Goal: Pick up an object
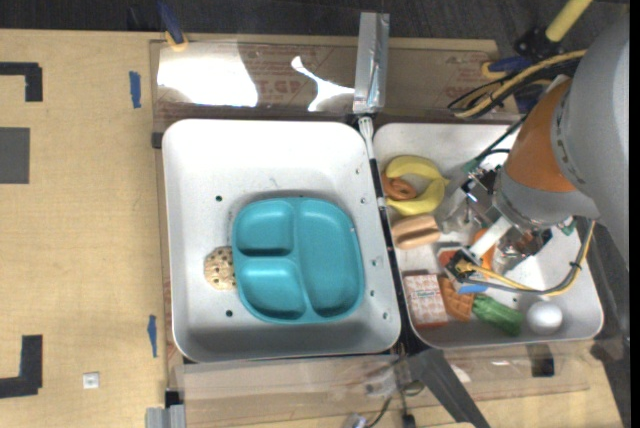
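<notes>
1. Setup: two white bins on the bench. Left bin holds a teal divided plate w/ a tan speckled ball-like item touching its left edge. Right bin holds the clutter.
2. Right bin contents: yellow ring-shaped item near the top left w/ an orange-pink piece inside; tan sausage-like piece just below it; red-and-white packet at the bottom left; orange item beside it; green item lying slantwise; silver ball at the bottom right.
3. Arm: grey w/ orange band, reaches in from the right over the right bin. Claw sits low among the clutter, approx. mid-bin, cables around it.
4. Key relation: no single target given, so the nearest pieces are the likely picks. Orange item & packet lie just below-left of the claw; green item below it, long axis running left-up to right-down; sausage piece to its left, long axis approx. left-right. Left-bin things are well apart from it.
5. Claw state: can't tell — tip is lost in wires & small parts. Nothing visibly between it, so no hold claimed.
6. Judgement: prob. at the descend/grasp stage; crowding means a risk of nudging neighbours or closing on nothing.
</notes>
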`<state>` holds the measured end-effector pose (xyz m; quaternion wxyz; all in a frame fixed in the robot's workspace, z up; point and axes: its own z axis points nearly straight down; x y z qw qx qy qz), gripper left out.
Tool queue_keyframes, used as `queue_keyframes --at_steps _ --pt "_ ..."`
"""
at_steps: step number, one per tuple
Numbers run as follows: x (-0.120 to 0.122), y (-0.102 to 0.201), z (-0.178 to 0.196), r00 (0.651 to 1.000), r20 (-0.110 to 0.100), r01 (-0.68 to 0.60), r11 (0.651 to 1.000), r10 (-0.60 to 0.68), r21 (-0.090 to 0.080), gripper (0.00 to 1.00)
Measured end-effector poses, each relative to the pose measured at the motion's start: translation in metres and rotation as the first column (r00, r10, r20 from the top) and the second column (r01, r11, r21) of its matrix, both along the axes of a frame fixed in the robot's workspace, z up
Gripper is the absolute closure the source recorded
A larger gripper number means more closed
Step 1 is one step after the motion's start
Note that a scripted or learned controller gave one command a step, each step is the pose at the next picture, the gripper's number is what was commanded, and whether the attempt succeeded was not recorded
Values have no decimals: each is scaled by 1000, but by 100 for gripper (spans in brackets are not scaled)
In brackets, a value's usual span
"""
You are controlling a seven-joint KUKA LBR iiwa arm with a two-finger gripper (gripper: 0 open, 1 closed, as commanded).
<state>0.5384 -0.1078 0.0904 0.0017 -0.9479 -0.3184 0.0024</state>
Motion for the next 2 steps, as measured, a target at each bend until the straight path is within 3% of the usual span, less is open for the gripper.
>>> queue_keyframes --at_steps 1,2 --pt "-2 1 8 1000 -7 -1 1000 1 1 100" --pt "-23 64 93 982 2 -190 982 190 0 100"
